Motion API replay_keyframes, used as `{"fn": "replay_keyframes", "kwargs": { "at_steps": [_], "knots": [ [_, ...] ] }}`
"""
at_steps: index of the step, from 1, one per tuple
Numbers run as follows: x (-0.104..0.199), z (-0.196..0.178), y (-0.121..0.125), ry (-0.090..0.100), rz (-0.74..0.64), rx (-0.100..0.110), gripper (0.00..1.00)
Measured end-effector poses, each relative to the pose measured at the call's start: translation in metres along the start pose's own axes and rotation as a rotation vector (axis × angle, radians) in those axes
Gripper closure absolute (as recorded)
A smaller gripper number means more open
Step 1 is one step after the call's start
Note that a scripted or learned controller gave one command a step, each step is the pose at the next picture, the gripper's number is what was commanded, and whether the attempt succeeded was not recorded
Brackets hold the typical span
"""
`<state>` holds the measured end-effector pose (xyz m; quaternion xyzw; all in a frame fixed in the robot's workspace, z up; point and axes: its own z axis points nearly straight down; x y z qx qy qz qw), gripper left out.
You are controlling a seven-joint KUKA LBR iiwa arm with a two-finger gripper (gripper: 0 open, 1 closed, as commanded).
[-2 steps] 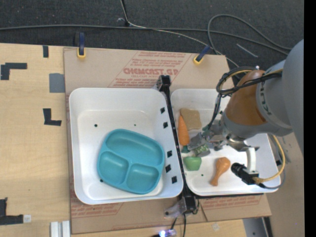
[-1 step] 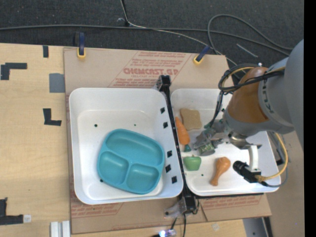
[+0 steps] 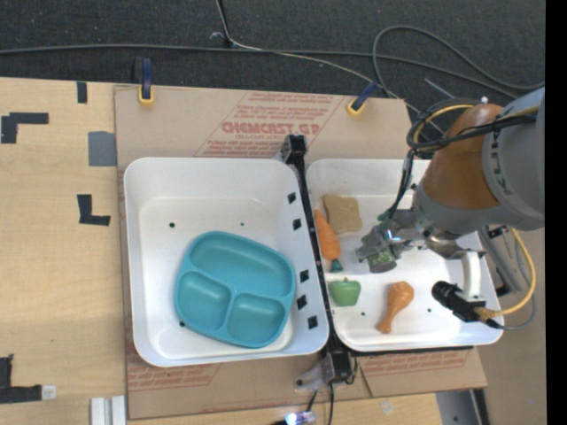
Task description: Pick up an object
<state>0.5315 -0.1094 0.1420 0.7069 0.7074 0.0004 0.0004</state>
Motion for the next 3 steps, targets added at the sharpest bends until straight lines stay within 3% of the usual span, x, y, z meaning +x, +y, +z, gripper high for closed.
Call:
{"fn": "replay_keyframes", "kwargs": {
  "at_steps": [1, 2, 3],
  "knots": [
    [0.003, -0.048, -0.009, 0.000, 0.000, 0.000, 1.00],
    [0.003, -0.061, -0.009, 0.000, 0.000, 0.001, 1.00],
    [0.050, -0.065, 0.004, 0.001, -0.005, 0.003, 1.00]
  ]
}}
